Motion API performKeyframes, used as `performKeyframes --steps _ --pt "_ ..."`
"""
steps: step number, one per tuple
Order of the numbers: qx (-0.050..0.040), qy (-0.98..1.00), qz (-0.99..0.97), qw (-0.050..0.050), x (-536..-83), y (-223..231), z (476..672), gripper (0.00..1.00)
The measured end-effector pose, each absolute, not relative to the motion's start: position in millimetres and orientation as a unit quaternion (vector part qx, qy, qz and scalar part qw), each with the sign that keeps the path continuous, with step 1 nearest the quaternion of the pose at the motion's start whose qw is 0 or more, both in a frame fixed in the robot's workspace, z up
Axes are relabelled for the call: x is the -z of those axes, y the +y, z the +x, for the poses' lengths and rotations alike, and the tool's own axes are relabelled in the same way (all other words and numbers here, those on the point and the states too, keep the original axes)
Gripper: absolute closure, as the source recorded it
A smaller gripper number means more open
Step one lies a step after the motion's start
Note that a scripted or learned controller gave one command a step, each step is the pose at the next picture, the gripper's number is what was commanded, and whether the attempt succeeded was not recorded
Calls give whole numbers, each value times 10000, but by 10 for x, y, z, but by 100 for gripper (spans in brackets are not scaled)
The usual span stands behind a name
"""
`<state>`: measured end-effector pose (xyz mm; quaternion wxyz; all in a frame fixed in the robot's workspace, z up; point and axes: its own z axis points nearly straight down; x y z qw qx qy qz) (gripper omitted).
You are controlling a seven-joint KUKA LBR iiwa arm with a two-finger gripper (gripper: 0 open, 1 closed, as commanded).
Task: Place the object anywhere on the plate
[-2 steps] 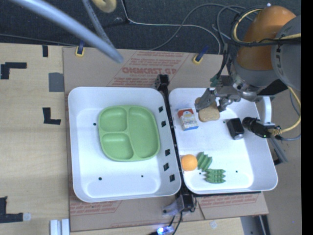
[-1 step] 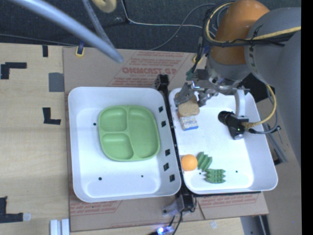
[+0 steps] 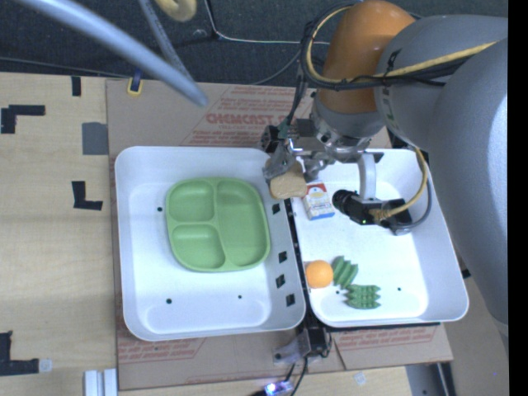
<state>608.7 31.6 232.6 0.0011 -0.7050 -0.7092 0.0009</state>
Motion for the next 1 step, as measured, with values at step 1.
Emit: performKeyframes --steps 1 --pt "-8 -7091 -7051 4 -2176 846 6256 100"
